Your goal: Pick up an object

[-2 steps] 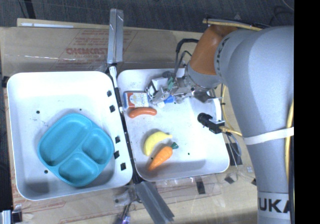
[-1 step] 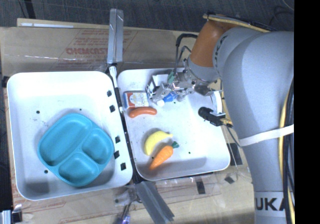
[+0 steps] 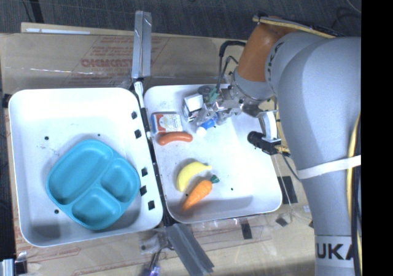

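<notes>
The end effector (image 3: 212, 109) is seen low over the right bin's (image 3: 258, 198) far corner; its state cannot be told. A sausage (image 3: 174, 138) lies just beside it, judged light, smooth and slippery, best taken across its middle.

Scene evenly lit from above, fairly bright. White bins (image 3: 37, 115) slightly washed out; faint glare seen on grey arm (image 3: 319, 96). Soft shadows cast under blue tray (image 3: 92, 184) and along bin walls. Dark floor at top underexposed. Detail soft overall, mild blur noted around gripper (image 3: 209, 112).
</notes>
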{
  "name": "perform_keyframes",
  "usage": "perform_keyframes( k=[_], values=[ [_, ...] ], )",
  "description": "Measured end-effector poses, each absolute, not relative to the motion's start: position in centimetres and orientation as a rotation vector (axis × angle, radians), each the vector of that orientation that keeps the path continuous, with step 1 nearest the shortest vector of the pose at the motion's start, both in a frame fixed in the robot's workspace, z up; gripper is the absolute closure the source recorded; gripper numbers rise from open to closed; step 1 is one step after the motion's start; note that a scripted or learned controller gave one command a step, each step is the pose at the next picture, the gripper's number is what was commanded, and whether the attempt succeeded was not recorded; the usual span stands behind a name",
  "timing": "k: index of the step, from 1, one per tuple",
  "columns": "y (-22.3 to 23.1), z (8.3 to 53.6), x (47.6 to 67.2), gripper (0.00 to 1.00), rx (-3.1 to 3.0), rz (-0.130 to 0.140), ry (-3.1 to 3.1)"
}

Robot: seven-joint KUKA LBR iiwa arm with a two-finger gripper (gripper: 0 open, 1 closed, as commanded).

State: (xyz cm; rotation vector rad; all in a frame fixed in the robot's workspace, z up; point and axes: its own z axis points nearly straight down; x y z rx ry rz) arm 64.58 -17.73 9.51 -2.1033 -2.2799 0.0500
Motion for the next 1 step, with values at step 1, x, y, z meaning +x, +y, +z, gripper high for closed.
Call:
perform_keyframes(
  k=[1],
  values=[
    [-16.81,19.47,64.90,1.00,-2.191,0.001,-2.251]
  ],
)
